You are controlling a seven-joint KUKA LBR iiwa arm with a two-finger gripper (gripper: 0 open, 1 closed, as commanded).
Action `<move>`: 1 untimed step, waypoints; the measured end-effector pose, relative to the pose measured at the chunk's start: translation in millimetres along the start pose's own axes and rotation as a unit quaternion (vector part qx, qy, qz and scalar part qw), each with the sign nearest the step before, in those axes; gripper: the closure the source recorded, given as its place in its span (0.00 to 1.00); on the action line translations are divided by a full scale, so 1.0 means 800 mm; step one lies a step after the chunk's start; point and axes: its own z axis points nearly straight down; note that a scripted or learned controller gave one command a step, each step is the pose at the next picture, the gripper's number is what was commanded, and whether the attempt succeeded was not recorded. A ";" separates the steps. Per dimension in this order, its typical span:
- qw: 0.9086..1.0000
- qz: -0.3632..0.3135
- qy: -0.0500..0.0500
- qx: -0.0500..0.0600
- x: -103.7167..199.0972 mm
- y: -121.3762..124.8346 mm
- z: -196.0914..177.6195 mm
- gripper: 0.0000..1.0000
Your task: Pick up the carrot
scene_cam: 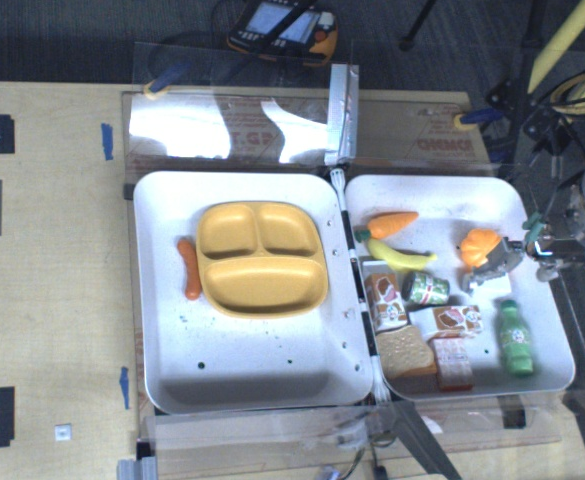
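Observation:
The carrot (pixel 393 224), orange with a small green top pointing left, lies flat in the far left part of the right bin (pixel 442 190). A yellow banana (pixel 400 256) lies just in front of it, nearly touching. My gripper (pixel 493 265) reaches in from the right and hangs low over the right side of that bin. It is a good way right of the carrot and close beside a small orange piece of play food (pixel 478 243). Nothing shows in its grasp.
The right bin also holds a small can (pixel 428 289), a green bottle (pixel 516 336), snack packets (pixel 385 301) and a brown cracker (pixel 406 348). In the left bin (pixel 162 298) sit a yellow divided tray (pixel 261 257) and a sausage (pixel 190 269).

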 end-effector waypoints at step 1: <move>1.000 0.014 -0.001 -0.003 -0.004 0.076 0.021 0.00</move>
